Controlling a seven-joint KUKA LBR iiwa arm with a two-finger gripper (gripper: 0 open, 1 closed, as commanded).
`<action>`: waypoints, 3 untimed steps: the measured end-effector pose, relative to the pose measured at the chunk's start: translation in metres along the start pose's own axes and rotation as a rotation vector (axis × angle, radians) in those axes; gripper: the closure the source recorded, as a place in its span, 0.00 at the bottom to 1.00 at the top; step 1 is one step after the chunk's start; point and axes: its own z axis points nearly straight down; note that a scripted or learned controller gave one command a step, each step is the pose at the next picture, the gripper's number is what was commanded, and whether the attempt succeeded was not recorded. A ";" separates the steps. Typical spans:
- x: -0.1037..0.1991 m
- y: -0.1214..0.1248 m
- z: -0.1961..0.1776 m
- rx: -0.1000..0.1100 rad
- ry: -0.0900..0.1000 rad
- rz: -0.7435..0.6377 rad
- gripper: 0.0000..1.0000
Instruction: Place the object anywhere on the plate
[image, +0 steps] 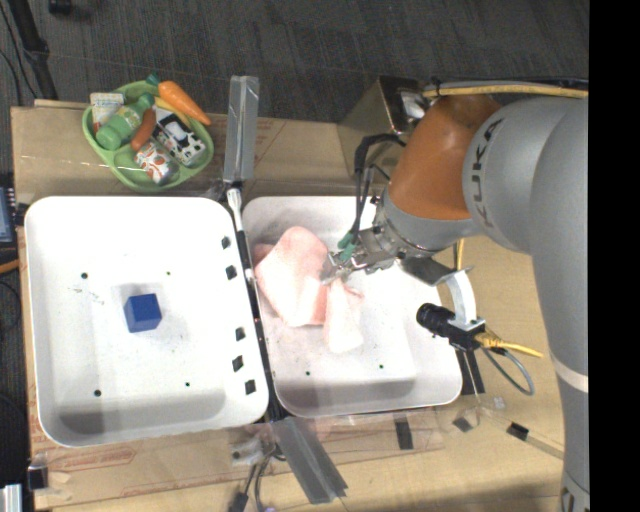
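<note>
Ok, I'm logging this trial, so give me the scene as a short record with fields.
left bin: holds a blue cube
right bin: holds a pink plate
gripper: low over the plate's right edge
arm: reaches in from the right
green bowl: outside the bins, upper left, filled with toy food

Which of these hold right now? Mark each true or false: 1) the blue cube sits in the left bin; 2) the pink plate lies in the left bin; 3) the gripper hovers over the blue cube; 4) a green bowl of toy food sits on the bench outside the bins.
1) The small blue cube sits in the left white bin: true.
2) False: the pink plate lies in the right white bin.
3) False: the gripper is at the plate's edge.
4) The green bowl of toy food sits outside the bins: true.
</note>
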 end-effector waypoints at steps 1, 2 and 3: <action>0.001 0.001 -0.014 -0.002 -0.002 -0.008 1.00; 0.052 0.013 -0.004 0.000 -0.001 -0.415 1.00; 0.104 0.027 -0.015 -0.002 -0.004 -0.819 1.00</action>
